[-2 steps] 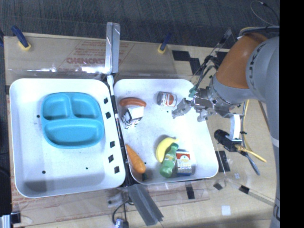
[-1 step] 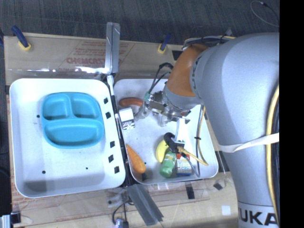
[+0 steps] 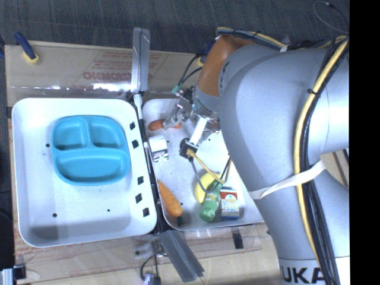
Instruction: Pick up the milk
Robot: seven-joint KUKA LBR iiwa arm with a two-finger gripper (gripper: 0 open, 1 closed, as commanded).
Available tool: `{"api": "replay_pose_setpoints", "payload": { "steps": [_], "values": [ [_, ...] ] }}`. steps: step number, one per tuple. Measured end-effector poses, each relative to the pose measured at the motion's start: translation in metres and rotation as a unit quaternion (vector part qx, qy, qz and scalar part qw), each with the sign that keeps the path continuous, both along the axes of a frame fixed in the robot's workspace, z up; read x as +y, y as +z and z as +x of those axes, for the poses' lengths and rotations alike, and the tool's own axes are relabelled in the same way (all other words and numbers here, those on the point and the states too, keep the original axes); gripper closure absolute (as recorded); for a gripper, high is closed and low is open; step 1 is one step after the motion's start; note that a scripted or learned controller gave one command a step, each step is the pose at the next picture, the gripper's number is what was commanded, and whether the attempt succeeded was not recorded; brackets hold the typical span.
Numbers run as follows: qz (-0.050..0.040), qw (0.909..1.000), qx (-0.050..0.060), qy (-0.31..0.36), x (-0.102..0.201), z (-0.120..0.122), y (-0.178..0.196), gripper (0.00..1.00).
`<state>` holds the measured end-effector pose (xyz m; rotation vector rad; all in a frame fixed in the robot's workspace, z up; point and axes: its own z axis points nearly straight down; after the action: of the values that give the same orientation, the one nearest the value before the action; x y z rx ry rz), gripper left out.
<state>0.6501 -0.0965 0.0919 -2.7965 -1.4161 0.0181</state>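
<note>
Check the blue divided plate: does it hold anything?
Empty: all three compartments of the blue plate show bare blue. It lies flat in the left bin.

left bin [image 3: 29,177] white | tray [image 3: 89,147] blue | right bin [image 3: 177,172] white | carrot [image 3: 171,202] orange | milk carton [image 3: 229,202] red top, white sides | small box [image 3: 158,148] white, dark print | arm [image 3: 267,111] grey, orange band | desk [image 3: 71,64] tan, red lettering

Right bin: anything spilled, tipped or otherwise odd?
No spill or damage visible. The only oddity is clutter at the near end of the right bin: a yellow item, a green item and a red-and-white carton crowd together, partly under the arm. The carrot lies slanted along the left wall.
</note>
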Motion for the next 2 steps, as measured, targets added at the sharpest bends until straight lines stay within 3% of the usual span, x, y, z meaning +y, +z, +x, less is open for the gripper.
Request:
{"api": "replay_pose_setpoints", "payload": {
  "steps": [1, 2],
  "values": [
    [0.0001, 0.9988, -0.005, -0.048, -0.068, 0.006, 0.031, 0.00],
    [0.0004, 0.9989, -0.004, -0.047, -0.097, -0.029, -0.001, 0.00]
  ]
}}
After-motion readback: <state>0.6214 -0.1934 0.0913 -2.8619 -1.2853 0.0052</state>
